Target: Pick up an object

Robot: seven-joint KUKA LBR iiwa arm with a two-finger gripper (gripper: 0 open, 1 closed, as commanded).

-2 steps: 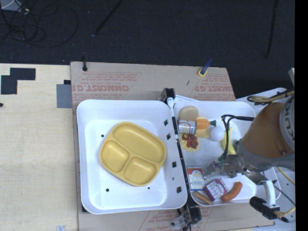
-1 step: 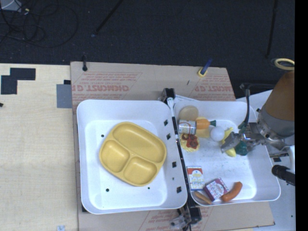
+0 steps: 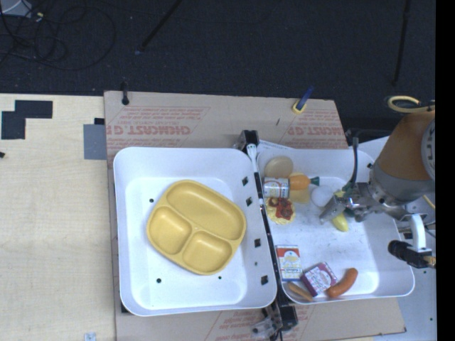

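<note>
Arm's in over the right bin (image 3: 384,279), gripper (image 3: 335,212) low near the bin's middle-right, right by a small yellow piece (image 3: 341,223), prob plastic fruit. Can't tell from here if the gripper is apart or together, too small and blurry, and I can't see anything between its tips, so I'm not calling a grasp. Candidate objs are all in the right bin: can (image 3: 276,188) on its side near the divider, orange bottle (image 3: 300,183) just beside it, round tan thing (image 3: 279,166) above those, red/yellow item (image 3: 282,209) below the can, then a carton (image 3: 288,263), purple pack (image 3: 320,277) and hot dog (image 3: 342,283) along the near edge. Left bin (image 3: 131,190) holds just the yellow tray (image 3: 196,226), not in play. Risks imo: yellow piece is small and rounded, so it could squirt out sideways on close, or the tips straddle it badly and close on air. It sits apart from the rest, so clutter isn't the issue there; bigger worry is pressing too deep into the bin floor. If it re-targets toward the can/bottle cluster, those are touching or nearly so, and a nudge could roll the can off.
</note>
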